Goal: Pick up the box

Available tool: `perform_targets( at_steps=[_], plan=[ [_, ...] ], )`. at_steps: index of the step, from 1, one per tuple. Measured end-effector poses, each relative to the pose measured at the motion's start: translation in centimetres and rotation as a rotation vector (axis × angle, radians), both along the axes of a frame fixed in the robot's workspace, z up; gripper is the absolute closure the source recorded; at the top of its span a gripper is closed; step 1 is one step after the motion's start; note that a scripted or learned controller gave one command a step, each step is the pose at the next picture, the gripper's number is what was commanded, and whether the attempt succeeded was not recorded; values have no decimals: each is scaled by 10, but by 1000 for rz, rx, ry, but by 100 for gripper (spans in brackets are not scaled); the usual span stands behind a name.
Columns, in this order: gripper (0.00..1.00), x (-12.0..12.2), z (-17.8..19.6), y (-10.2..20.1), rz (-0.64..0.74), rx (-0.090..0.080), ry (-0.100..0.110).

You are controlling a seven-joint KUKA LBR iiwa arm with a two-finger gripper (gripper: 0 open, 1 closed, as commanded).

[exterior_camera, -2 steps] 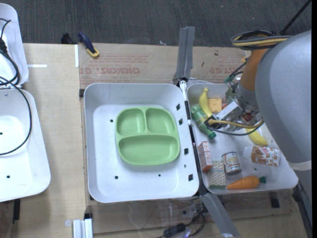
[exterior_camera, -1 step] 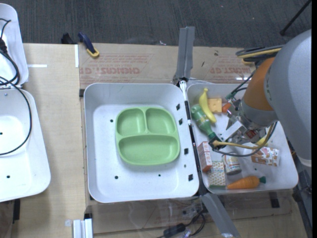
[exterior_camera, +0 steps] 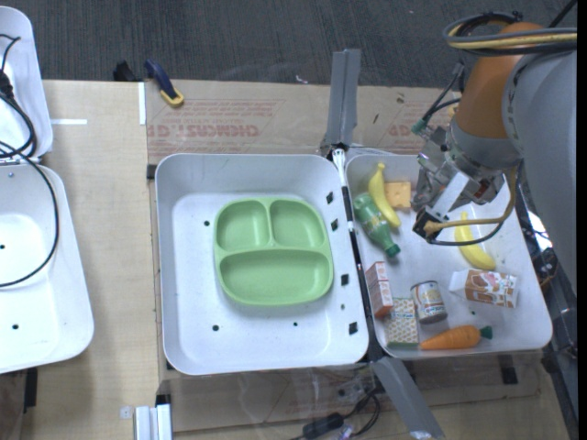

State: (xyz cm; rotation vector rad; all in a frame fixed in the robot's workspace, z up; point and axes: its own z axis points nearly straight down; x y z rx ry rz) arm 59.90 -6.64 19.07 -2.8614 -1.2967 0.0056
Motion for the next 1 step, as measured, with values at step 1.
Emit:
perform_targets(
  at_steps=[1],
  plan=[
    [100, 10, -1, 122, 15, 0, 1]
  ],
)
